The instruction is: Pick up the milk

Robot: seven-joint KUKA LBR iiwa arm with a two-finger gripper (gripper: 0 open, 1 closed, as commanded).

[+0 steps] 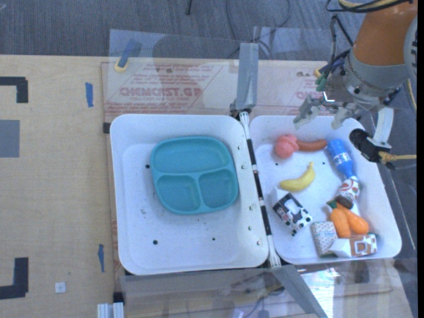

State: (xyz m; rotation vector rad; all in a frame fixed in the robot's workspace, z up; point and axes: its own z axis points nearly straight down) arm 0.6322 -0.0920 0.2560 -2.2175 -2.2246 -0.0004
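Observation:
The milk is a small black-and-white cow-patterned carton lying on its side near the front left of the right bin. My gripper hangs over the far edge of that bin, well behind the milk. Its two fingers are spread and open, with nothing between them. The grey arm with the orange band comes in from the upper right.
The right bin also holds a pink fruit, a red-orange stick, a blue bottle, a banana, a small bottle, orange pieces and two cartons. A teal divided plate lies in the left bin.

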